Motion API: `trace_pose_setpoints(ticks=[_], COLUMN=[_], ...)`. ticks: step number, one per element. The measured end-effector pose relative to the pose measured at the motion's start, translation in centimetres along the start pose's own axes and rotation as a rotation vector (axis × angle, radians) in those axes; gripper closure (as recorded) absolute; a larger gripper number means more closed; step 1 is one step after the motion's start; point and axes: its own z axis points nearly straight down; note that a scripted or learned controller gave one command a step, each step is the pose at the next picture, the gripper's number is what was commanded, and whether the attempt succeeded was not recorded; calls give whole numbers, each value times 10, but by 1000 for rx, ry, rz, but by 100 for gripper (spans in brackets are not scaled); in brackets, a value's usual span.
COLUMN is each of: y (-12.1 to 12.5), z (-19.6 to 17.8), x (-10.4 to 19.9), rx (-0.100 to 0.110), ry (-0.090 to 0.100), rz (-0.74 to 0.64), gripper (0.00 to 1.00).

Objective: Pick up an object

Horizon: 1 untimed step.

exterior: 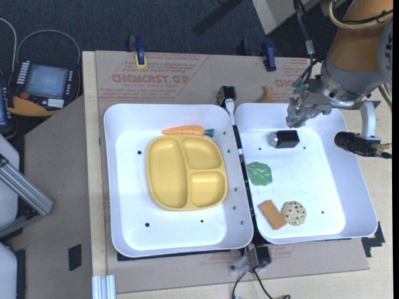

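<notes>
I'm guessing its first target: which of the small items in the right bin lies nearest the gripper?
The black block, just below the gripper; the green piece, orange wafer and cookie lie farther down.

The right bin [349,185] lies open along its far-right side, while the black block [287,139], green piece [259,173], orange wafer [271,214] and cookie [293,213] crowd its left half, the block just beneath the gripper [298,118].
</notes>
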Motion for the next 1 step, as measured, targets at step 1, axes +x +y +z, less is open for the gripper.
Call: trace_pose_setpoints(ticks=[1], y=[-15], z=[-5], x=[56], rx=[-1], ry=[1], rz=[-2], gripper=[100])
